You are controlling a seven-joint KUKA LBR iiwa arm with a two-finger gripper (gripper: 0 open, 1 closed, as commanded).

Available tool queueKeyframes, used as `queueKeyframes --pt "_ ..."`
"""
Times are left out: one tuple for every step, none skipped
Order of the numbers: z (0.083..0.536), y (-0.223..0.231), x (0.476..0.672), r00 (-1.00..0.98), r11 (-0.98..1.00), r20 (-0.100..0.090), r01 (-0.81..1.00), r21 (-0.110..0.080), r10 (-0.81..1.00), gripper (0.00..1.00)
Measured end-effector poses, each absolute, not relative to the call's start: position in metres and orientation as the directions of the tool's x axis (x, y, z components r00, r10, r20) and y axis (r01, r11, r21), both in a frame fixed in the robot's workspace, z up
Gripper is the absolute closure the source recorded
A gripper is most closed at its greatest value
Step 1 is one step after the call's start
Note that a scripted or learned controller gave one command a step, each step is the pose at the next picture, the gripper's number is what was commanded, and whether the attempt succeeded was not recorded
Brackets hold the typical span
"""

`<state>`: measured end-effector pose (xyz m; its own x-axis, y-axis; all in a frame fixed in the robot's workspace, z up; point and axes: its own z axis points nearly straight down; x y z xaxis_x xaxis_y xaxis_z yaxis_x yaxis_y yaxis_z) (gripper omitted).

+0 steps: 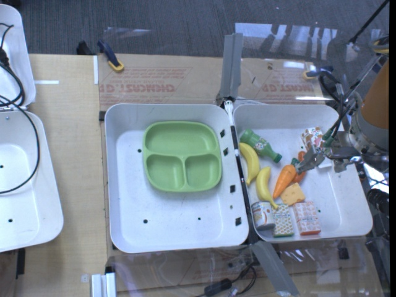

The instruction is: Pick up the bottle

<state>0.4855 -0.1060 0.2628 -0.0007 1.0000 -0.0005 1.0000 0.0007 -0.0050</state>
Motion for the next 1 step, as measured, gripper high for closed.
queueKeyframes --pt "0.1889 -0.0392 0.5550 -0.213 0.213 0.000 0.977 -0.005 0.977 0.00"
